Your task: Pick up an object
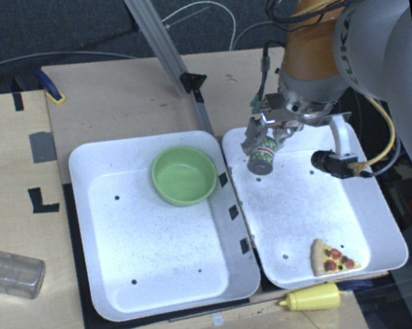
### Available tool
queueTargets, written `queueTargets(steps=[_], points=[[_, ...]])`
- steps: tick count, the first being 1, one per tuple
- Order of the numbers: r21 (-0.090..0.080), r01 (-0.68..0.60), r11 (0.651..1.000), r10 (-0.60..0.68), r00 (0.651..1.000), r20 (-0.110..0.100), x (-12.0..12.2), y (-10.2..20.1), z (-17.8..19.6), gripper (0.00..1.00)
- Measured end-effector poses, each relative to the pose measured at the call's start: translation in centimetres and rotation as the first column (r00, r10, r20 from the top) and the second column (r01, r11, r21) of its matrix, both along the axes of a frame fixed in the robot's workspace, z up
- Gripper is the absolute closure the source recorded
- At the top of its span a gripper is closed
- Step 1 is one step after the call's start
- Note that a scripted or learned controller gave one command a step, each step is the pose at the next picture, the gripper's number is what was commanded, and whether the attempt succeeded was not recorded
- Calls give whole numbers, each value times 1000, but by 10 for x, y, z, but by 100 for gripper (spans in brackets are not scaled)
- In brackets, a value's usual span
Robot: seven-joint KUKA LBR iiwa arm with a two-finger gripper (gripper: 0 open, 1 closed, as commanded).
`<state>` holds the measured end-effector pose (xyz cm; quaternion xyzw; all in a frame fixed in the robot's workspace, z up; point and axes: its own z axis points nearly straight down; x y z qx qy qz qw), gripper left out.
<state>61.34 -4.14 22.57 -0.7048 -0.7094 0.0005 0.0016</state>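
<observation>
- Where the arm [355, 28] reaches in from the right of the camera view, we see its end effector [264, 141] over the far left corner of the right bin [368, 211].
- We see a small can [261, 157], grey with a green label, tilted and pinched between the end effector's fingers [251, 139], so we read them as clamped on it.
- We cannot tell whether the can is clear of the bin floor or touching it.
- We note the orange band [320, 25] above the wrist and the grey body of the arm filling the upper right.
- We see a black cable fitting [332, 163] with a yellow cable hanging just beside the end effector, over the right bin.
- We find a slice of toy pizza [329, 256] lying flat near the front right corner of the right bin, well apart from the can.
- We see a green bowl [183, 174] upright in the left bin [125, 242], near its far right corner.
- We see a yellow bottle [314, 298] lying on its side on the surface [110, 97], just in front of the right bin's front rim.
- We note a clear plastic cylinder [6, 270] lying on the surface at the far left, well apart from both bins.
- We see a grey metal bar [158, 36] slanting down from the top toward the gap between the two bins.
</observation>
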Motion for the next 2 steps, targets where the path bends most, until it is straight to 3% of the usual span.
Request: queueTargets(steps=[2], points=[[0,0,1000,0,1000,0,14,107,-10,100]])
